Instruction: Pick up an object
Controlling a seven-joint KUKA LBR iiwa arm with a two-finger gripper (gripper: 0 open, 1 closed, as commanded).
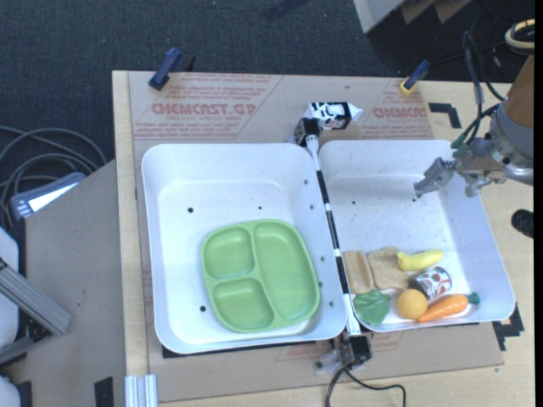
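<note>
Camera view, claw [448, 179] over right bin's [382, 181] bare half

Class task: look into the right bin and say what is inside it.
The right bin holds toy food along its near edge: banana, carrot, orange, can, bread, green leaf. Anything beneath these is covered.

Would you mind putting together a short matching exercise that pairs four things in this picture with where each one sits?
Things:
1. green divided plate
2. carrot
3. banana
4. gripper

Places:
A. near right corner of the right bin
B. above the right bin's far right part
C. middle of the left bin
D. right bin, just beyond the small can

Pairs: 1-C, 2-A, 3-D, 4-B
</note>
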